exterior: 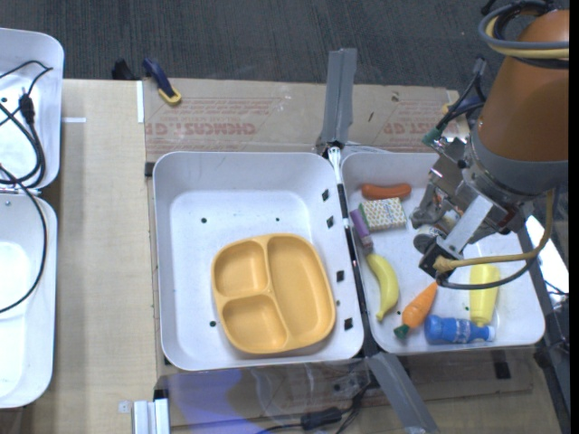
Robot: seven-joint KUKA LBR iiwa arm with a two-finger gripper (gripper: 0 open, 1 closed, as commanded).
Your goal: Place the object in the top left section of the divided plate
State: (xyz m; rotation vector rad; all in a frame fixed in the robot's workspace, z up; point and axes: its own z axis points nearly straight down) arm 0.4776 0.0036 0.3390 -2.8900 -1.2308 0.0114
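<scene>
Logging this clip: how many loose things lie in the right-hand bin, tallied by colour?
Yellow: 2, banana and yellow bottle
Orange: 1, carrot
Red-orange: 1, sausage
Blue: 1, blue bottle
Purple: 1, purple stick
Pale, speckled: 1, block
Total: 7

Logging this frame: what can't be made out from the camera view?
In the camera view:
- gripper: too cluttered to tell whether it holds anything.
- yellow item: upper end covered by the arm.
- right bin: far right corner hidden under the arm.
- purple object: too small to identify.
</scene>
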